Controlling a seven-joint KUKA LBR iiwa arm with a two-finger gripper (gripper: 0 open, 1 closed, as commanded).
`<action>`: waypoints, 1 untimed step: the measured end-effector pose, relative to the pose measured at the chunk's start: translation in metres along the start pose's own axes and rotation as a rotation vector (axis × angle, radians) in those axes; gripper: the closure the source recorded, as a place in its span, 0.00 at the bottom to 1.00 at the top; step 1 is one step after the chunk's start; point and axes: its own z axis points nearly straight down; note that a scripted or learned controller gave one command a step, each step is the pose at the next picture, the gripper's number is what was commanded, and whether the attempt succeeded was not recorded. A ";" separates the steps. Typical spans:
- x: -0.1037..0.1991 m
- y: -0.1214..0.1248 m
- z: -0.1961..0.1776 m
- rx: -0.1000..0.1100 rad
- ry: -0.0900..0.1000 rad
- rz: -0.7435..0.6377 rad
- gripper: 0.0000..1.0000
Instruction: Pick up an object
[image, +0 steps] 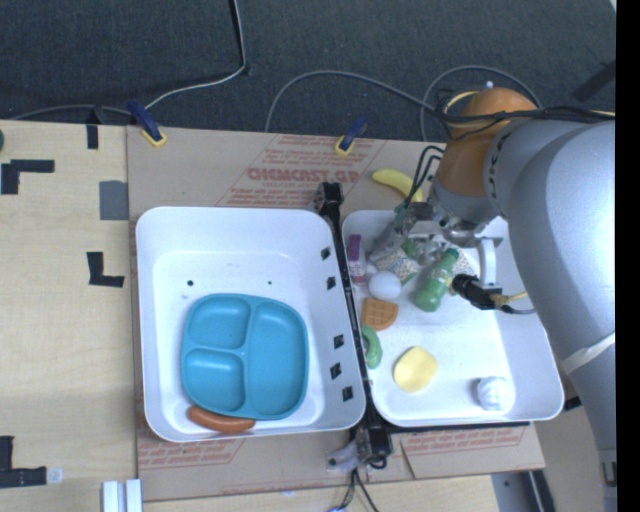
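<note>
Hovering hand (420, 232), grip unclear, apparently just above green bottle (434, 281).

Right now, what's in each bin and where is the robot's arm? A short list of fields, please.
left bin: blue divided plate, orange sausage
right bin: green bottle, white egg, yellow lemon, waffle, green pepper, small white object
behind bins: banana
end effector: over right bin's far end
fingers: unclear
</note>
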 end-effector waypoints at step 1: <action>-0.048 -0.025 -0.001 -0.002 -0.001 0.001 0.00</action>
